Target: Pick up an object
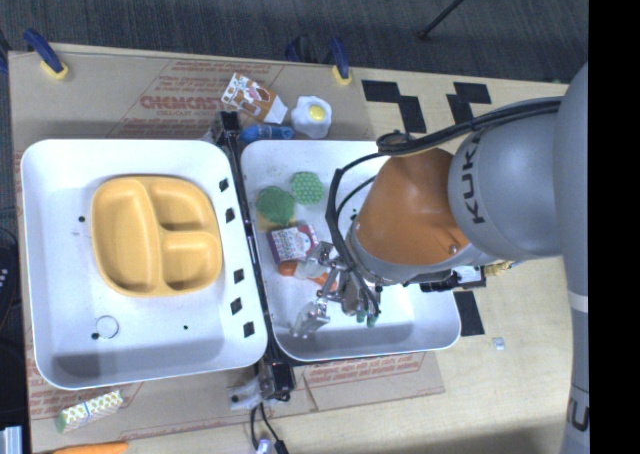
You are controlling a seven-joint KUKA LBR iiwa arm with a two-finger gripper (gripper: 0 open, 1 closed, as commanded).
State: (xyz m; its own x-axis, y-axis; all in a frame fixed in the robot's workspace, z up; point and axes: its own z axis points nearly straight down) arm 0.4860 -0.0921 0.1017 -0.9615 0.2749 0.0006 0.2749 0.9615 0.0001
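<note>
My gripper (pixel 338 294) hangs low over the front middle of the right bin (pixel 440 327), under the grey arm and its orange band. Just left of it lies a red and white packet (pixel 292 241) with a small orange piece (pixel 289 267) beside it. Two green round items sit farther back in the same bin, one light green (pixel 307 185) and one darker green (pixel 275 205). The arm hides much of the bin's right half. I see nothing clearly held.
The left bin (pixel 50 242) holds a yellow divided tray (pixel 157 234) and a small ring (pixel 107 327). Behind the bins lie a snack packet (pixel 243 94), a blue item (pixel 265 132) and a yellow-white item (pixel 312 115). A wrapped candy (pixel 90 409) rests at the front left.
</note>
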